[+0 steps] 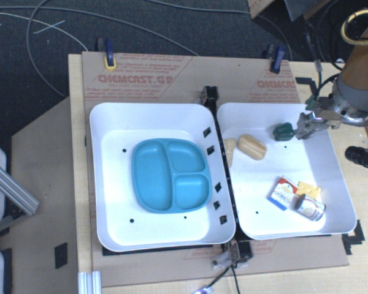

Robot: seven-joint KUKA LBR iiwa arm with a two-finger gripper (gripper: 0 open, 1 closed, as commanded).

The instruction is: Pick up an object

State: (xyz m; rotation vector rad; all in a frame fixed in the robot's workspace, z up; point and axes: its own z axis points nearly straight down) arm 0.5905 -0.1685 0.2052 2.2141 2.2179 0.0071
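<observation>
My gripper (308,126) hangs over the far right part of the right bin (331,225), just right of a small dark green object (283,131). A tan bread-like piece (251,146) lies left of that, with a paler piece (230,149) against the bin's left wall. Near the front right lie a red, white and blue packet (283,193), a yellow block (309,190) and a small can (310,209). Nothing shows between the fingers.
The left bin (110,133) bears a blue divided plate (171,174). A black clip rail (216,158) runs between the bins. Blue clamps (110,54) (277,59) hold the cardboard base at the back. Cables trail on the dark floor behind.
</observation>
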